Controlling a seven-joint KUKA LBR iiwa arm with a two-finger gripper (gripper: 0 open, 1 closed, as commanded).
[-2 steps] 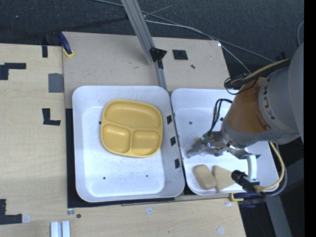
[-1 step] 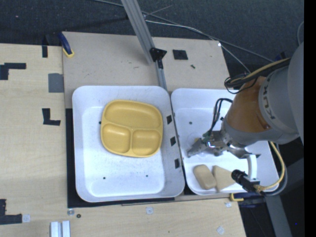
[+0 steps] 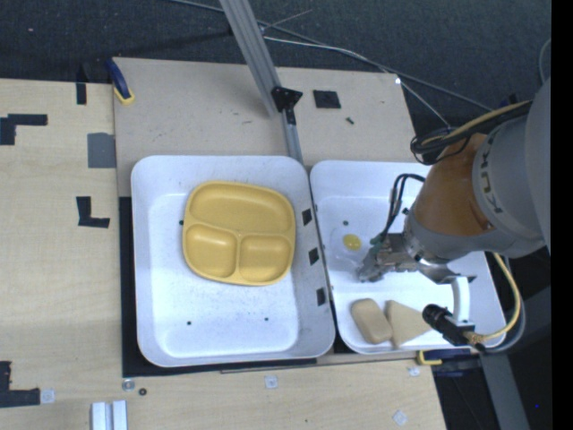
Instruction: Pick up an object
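A yellow compartment plate [image 3: 239,232] lies in the left bin [image 3: 161,330]. In the right bin [image 3: 345,179] a small yellow piece [image 3: 352,241] rests near the middle, and two tan blocks [image 3: 369,320] [image 3: 406,322] lie side by side at the front. My gripper [image 3: 372,267] hangs low over the right bin's floor, just right of and below the small yellow piece and above the tan blocks. Its tips are dark and partly hidden by the wrist.
A metal pole [image 3: 260,56] slants down from the top to the gap between the bins. Black cables [image 3: 394,206] loop off the wrist. A blue and yellow clamp [image 3: 120,82] sits at the bench's back left corner.
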